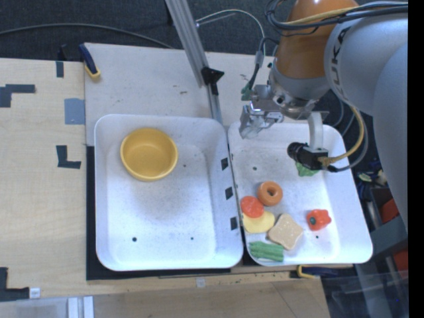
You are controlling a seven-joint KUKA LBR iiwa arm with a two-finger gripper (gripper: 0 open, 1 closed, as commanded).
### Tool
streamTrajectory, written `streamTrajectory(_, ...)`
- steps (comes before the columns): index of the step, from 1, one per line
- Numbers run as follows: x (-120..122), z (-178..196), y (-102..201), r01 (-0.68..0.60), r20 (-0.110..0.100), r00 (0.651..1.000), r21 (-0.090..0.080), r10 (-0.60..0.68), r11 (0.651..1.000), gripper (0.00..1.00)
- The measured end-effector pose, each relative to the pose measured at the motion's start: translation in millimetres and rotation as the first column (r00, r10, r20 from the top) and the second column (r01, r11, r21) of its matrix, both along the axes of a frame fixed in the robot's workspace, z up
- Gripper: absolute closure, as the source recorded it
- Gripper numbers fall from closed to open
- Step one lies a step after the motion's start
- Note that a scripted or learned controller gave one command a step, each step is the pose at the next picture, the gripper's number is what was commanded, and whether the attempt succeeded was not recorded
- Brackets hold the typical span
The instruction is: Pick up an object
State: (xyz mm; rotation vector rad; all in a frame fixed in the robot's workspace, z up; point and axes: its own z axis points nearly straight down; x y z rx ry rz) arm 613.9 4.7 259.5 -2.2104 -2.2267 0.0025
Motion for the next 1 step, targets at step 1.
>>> streamTrajectory(1, -20.7, -7.5, 53.9, 0.0, 0.0, 1.0, 0.0, 0.0, 1.0, 1.0)
